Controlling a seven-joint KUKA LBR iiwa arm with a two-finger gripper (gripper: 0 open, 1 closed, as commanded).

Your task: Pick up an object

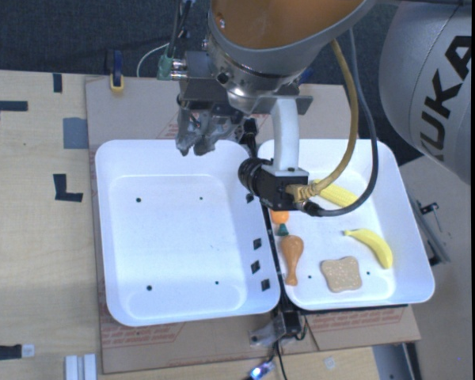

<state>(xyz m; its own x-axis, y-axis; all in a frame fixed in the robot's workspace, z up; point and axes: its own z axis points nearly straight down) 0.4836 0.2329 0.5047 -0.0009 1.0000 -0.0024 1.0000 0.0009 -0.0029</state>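
Gripper [201, 137] hangs over the left bin's [111, 212] far edge with nothing between its fingers; you cannot tell from here how wide they stand. Your targets lie in the right bin [408, 236]: banana [374, 246], drumstick [291, 256], toast [342, 274]. Descend here and you likely grasp nothing, or strike the rim.

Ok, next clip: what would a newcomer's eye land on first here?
The big grey and orange arm fills the top, its gripper hanging over the left bin's far edge. Next, the toy food in the right bin: a banana, a drumstick and a toast slice.
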